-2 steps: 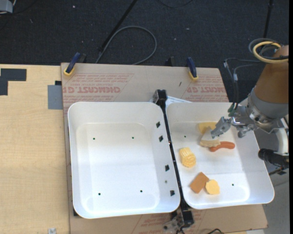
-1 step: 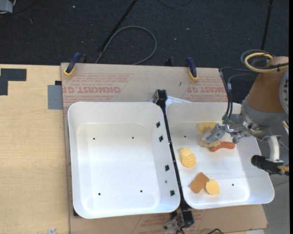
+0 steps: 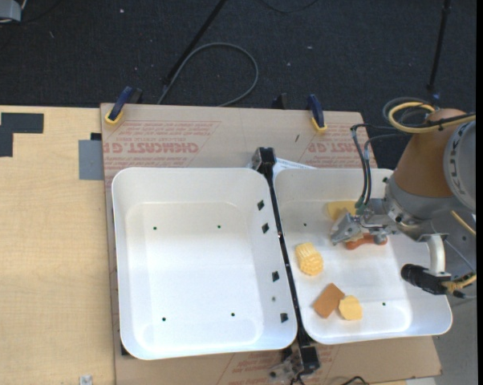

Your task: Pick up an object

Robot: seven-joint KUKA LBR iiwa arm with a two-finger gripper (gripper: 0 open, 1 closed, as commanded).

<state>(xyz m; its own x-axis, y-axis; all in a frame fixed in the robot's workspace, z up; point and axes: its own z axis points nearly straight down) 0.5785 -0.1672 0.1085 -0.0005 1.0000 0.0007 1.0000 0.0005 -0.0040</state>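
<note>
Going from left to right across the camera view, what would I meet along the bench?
Large white left bin → black divider strip between the bins → ridged yellow corn-like piece → brown wedge-shaped piece → round yellow piece → metal gripper → grey arm.

Tool (image 3: 347,233) low in right bin (image 3: 402,315) — corn cob (image 3: 309,259) nearby.
</note>
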